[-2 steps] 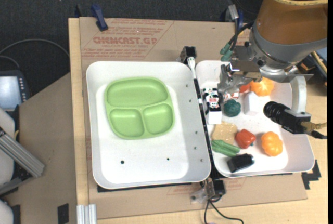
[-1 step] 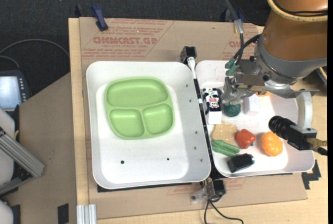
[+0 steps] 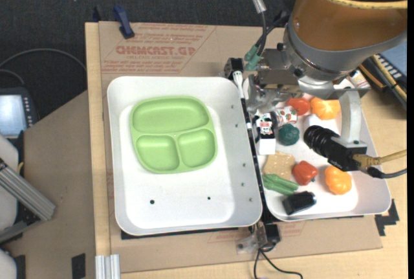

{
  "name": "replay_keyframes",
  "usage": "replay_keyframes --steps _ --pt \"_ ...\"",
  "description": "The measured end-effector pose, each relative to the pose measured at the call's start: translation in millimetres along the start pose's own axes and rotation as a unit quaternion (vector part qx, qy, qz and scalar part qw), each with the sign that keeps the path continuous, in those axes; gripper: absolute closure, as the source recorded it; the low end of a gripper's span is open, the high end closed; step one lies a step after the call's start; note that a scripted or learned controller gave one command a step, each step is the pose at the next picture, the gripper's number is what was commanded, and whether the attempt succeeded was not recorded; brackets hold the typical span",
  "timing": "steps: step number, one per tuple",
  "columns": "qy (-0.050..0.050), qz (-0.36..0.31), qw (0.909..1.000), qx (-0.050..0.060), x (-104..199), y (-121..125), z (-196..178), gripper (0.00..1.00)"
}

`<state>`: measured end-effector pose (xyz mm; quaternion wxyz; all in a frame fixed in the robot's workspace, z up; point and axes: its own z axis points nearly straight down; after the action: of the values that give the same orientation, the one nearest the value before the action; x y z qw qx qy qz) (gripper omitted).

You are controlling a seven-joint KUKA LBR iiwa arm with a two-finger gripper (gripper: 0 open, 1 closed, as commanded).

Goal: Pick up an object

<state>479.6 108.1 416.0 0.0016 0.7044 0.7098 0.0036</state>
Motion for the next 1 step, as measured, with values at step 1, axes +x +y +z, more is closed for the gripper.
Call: replay_keyframes --steps 1 --pt "-0.003 0.006 0.9999 0.009 -26.8 -2.4 90.2 1.00"
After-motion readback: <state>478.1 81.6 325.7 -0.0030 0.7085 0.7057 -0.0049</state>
